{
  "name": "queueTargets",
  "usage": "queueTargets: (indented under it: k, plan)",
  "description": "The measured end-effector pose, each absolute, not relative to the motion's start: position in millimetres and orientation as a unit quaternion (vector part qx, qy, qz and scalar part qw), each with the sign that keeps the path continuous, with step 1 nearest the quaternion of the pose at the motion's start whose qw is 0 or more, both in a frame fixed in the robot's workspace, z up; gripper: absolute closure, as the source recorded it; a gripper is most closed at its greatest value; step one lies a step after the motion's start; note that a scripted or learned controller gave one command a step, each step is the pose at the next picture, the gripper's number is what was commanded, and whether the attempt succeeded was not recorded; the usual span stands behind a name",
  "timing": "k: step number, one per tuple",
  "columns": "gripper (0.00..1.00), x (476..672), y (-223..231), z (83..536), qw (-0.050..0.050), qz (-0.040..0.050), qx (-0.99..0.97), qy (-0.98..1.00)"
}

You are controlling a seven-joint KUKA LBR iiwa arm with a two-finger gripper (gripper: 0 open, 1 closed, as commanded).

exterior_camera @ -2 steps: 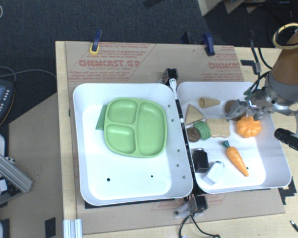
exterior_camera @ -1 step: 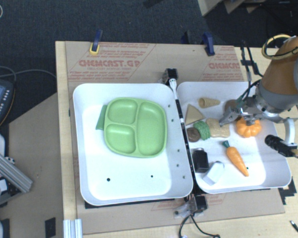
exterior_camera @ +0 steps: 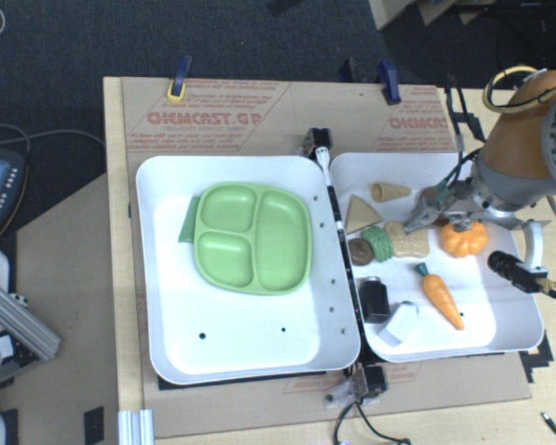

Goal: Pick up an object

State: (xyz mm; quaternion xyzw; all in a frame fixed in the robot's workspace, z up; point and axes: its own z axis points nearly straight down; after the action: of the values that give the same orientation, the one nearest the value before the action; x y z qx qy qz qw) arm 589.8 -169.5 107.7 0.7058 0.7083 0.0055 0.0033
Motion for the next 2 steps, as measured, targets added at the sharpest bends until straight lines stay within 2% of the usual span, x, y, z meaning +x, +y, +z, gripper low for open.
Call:
queueTargets:
  k: [1,2]
  plan:
    - [1.00,589.4,-171.2,116.6,0.005,0.0042,0.706,0.708]
    - [1.00,588.9,-176.6,161.1,0.003,0.0012,0.707,0.707]
